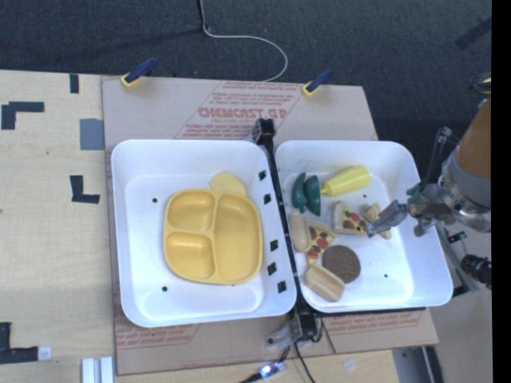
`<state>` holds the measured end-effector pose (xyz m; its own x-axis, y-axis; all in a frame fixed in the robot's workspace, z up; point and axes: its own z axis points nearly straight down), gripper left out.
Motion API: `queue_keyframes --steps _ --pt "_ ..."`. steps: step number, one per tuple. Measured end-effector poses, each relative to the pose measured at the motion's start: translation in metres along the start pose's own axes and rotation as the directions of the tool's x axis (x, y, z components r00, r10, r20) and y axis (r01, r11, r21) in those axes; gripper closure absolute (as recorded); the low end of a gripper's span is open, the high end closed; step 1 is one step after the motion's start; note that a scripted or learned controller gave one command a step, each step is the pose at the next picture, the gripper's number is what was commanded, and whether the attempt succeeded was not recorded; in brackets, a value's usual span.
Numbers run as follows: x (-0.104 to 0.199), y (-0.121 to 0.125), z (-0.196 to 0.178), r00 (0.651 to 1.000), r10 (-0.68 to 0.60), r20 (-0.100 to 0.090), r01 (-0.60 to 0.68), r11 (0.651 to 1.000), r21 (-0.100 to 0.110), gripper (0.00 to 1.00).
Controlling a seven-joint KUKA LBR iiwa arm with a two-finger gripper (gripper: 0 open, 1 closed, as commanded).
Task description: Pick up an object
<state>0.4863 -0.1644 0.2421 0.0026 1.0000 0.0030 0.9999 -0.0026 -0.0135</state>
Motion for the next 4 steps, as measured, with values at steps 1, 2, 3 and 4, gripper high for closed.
queue_keyframes --steps 1,2,3,4 --pt "0.0 0.002 -0.006 1.0 -0.003 0.002 0.003 1.0 -0.011 0.0" --pt "0.007 0.008 0.041 1.0 -0.004 0.002 0.004 1.0 -0.007 0.0" --pt "0.003 0.016 0.099 1.0 -0.003 0.002 0.003 1.0 -0.008 0.0" --pt "0.004 0.015 0.153 1.0 -0.002 0.002 0.002 1.0 -0.009 0.0"
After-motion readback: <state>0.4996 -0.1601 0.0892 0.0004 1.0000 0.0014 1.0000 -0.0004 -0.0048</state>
